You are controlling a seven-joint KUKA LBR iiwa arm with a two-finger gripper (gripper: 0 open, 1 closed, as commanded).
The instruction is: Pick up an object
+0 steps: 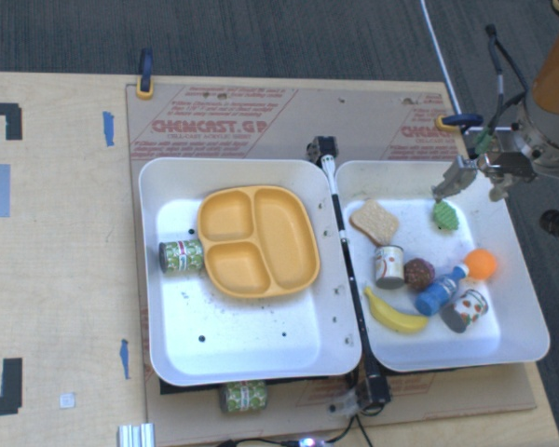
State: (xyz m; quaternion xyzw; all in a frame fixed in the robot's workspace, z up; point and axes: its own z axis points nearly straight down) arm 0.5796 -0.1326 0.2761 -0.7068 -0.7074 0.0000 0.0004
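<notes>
1. Camera view, bench: two shallow white bins sit side by side, the left bin (168, 343) and the right bin (522, 343), so stock can be taken from one and set in the other.
2. Gripper (473, 181): enters from 3 o'clock and hangs over the right bin's far corner, at about 1 o'clock of that bin. Its two fingers (447, 184) stand spread apart with nothing between them, a posture that suits an approach rather than a carry.
3. Green object (445, 215): small and knobbly, lying just below the gripper at its 7 o'clock, apart from it. By nearness it is the likeliest thing to be picked; it lies clear of its neighbours, which should favour a clean grasp.
4. Bread slice (374, 221): flat, at 9 o'clock of the green object.
5. Cluster at the right bin's centre: a small can (388, 265), a brown ball (419, 273), a blue bottle (438, 294), an orange ball (482, 264), a second can (466, 309) and a banana (396, 315) at 6 o'clock. They are crowded and some touch, so a grasp here risks knocking neighbours.
6. Left bin: a yellow divided plate (258, 240) lies at centre, with a green can (180, 256) touching its 9 o'clock edge.
7. Outside the bins: another can (244, 397) lies on the bench at 6 o'clock of the left bin.
8. Status: pick not yet made.
</notes>
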